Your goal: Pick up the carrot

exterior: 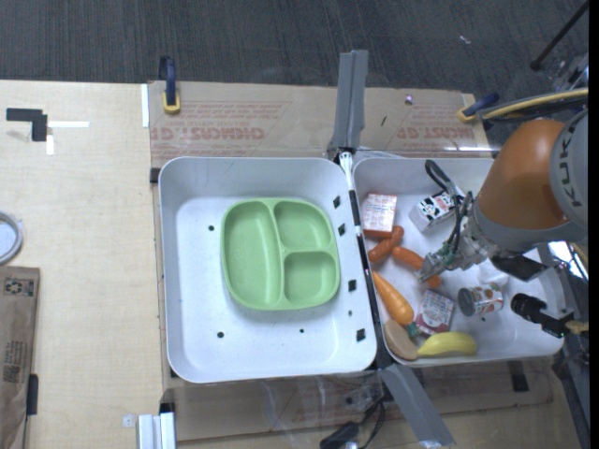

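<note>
The arm (529, 181) comes in from the right, its orange band hanging over the far right side of the right bin (524, 349). Below the band the grey wrist slants down and to the left, ending at the gripper (440, 262), which sits low among the clutter near the middle of that bin. Whether its jaws are apart or closed cannot be told from this angle; the tip is dark and tangled with cables, and nothing can be seen clearly between the fingers.

The carrot (392, 296) lies in the left part of the right bin, slanted, with its thick end toward the bin's left wall and its narrow end pointing down and right toward a wooden spoon (401, 341). It is apart from the gripper, to the gripper's lower left.

2 small orange sausages (397, 251) lie just above the carrot, the nearer one reaching almost to the gripper tip. A banana (447, 345) rests along the near wall, a small can (479, 300) lies right of the gripper, and a pink carton (378, 214) sits at the far left corner.

The left bin (187, 251) holds a green divided plate (280, 253) with 3 compartments.
</note>
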Robot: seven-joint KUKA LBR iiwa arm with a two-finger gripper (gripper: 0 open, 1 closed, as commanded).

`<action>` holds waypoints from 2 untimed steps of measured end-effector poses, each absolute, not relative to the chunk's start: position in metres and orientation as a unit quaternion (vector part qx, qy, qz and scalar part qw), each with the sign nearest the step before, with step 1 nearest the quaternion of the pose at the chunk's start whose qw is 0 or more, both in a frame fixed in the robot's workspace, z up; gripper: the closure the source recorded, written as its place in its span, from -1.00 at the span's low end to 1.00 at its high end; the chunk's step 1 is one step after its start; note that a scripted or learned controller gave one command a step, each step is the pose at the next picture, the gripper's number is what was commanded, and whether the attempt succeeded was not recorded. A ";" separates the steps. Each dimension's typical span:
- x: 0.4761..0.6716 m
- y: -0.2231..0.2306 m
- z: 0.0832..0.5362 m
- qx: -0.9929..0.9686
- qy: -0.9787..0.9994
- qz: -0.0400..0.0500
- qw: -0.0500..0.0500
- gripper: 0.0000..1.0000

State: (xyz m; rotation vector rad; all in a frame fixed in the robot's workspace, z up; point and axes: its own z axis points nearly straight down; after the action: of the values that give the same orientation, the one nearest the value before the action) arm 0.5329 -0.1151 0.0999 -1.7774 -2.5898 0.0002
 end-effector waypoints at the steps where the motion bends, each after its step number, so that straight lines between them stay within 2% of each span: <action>1: 0.478 -0.114 0.190 -0.736 -0.677 0.001 0.000 1.00; 2: 0.478 -0.114 0.190 -0.736 -0.677 0.001 0.000 -1.00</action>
State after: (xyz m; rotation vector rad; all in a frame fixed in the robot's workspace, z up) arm 0.4776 -0.1143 0.1898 -2.3107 -2.1276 0.0031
